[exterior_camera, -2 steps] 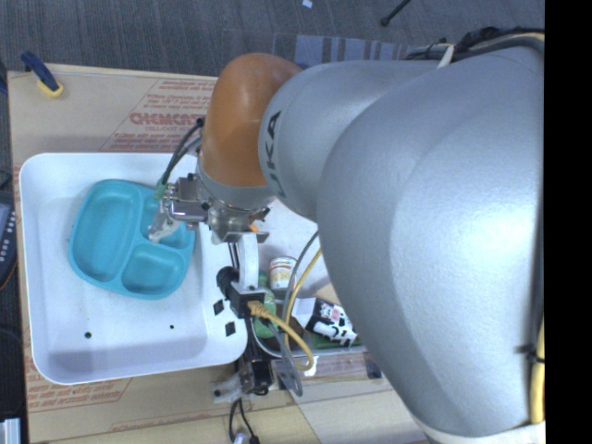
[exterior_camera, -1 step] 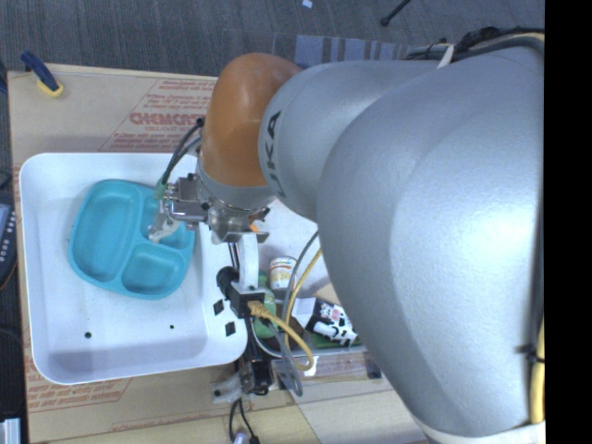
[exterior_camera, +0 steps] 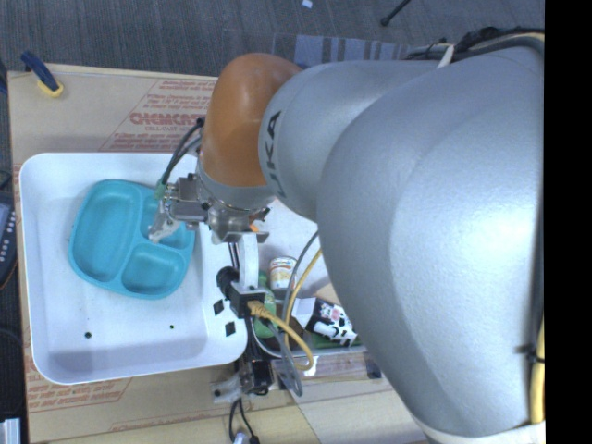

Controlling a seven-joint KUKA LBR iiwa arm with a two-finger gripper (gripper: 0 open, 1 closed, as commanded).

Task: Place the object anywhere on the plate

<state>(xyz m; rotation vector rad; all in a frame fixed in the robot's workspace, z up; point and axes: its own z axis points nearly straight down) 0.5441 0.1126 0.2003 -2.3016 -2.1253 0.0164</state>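
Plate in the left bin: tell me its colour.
Light blue; the plate shows best in the camera view.

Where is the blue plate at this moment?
The blue plate lies in the left white bin, in its upper half, just left of the gripper.

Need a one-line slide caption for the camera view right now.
KUKA arm reaching over the left bin, gripper at the blue plate's right edge.
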